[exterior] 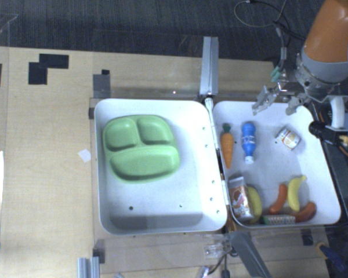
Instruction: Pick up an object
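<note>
Two white bins (156, 225), green divided tray (142, 147)

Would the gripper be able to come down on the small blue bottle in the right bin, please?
Probably yes: the blue bottle lies apart from the carrot, nothing over it, gripper open nearby.

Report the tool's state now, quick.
Tool: open, holding nothing, above the far edge of the right bin.
</note>
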{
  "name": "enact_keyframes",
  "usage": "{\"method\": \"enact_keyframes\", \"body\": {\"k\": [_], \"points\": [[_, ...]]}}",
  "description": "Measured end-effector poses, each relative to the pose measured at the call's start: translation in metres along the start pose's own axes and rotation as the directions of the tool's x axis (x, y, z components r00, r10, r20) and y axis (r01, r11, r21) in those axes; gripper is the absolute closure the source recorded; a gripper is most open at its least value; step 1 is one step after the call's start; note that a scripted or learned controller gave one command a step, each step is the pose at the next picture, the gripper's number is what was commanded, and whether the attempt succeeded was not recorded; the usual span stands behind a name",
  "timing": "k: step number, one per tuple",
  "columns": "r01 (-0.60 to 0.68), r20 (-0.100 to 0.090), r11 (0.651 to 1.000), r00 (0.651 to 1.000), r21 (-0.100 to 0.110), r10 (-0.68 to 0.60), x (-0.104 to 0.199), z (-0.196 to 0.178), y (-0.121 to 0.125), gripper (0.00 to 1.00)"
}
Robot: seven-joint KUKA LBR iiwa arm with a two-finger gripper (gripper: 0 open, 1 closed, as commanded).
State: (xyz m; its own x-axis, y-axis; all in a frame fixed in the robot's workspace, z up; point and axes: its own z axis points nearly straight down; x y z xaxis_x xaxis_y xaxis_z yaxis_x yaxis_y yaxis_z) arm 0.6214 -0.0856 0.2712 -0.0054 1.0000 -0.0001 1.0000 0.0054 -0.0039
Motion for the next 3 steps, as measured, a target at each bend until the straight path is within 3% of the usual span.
{"method": "enact_keyframes", "body": {"k": [1,2,3], "points": [[-0.107,0.000,0.994,0.994,-0.004,0.107,-0.008,-0.105,-0.004,0.00],[-0.099,0.002,0.995,0.995,-0.003,0.099,-0.006,-0.113,-0.002,1.00],[0.063,0.001,0.998,0.998,-0.004,-0.063,0.033,-0.162,0.028,1.00]]}}
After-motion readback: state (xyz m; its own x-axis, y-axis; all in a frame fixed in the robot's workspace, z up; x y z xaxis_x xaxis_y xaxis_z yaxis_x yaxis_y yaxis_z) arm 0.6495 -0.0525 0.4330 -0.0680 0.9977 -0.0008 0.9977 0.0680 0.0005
